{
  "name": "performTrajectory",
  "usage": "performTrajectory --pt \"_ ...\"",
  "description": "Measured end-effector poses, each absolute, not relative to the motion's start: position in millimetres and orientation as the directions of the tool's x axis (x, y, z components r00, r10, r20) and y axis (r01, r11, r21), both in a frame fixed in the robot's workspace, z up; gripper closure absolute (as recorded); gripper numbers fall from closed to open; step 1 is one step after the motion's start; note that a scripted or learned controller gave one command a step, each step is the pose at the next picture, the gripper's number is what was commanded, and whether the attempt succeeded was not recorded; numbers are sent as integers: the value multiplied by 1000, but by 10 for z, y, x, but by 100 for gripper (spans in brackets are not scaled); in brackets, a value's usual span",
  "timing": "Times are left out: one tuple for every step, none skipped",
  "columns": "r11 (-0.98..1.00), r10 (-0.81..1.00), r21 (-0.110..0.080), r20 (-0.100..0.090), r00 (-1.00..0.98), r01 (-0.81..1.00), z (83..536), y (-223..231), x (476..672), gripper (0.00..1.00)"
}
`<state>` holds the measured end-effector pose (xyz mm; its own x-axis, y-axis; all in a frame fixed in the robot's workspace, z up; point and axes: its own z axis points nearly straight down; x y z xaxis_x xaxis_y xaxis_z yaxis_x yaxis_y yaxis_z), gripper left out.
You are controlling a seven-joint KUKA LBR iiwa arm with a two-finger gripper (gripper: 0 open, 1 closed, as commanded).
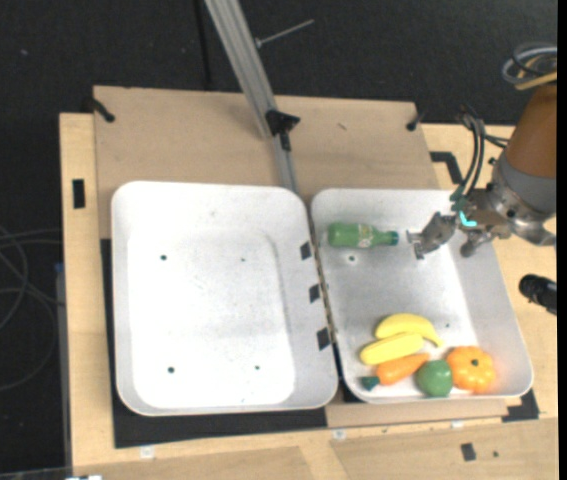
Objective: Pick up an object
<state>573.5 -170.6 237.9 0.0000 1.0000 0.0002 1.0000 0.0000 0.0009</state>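
hovering spread wide and holding nothing, gripper (pixel 445 238) sits near green bottle (pixel 360 235), arm cut off.

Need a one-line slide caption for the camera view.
Hand open above right bin, near green bottle; bananas, carrot, pumpkin clustered below.

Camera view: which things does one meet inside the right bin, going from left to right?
Green bottle → yellow bananas → green fruit → orange pumpkin. The carrot overlaps the bananas, so I leave it out.
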Motion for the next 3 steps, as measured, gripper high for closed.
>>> performTrajectory --pt "0 1000 1 0 0 1000 2379 -1706 5735 0" --pt "-1 1000 -4 0 1 1000 1805 -1761 5797 0" --pt "0 1000 -3 0 0 1000 1386 -1756 5800 0"
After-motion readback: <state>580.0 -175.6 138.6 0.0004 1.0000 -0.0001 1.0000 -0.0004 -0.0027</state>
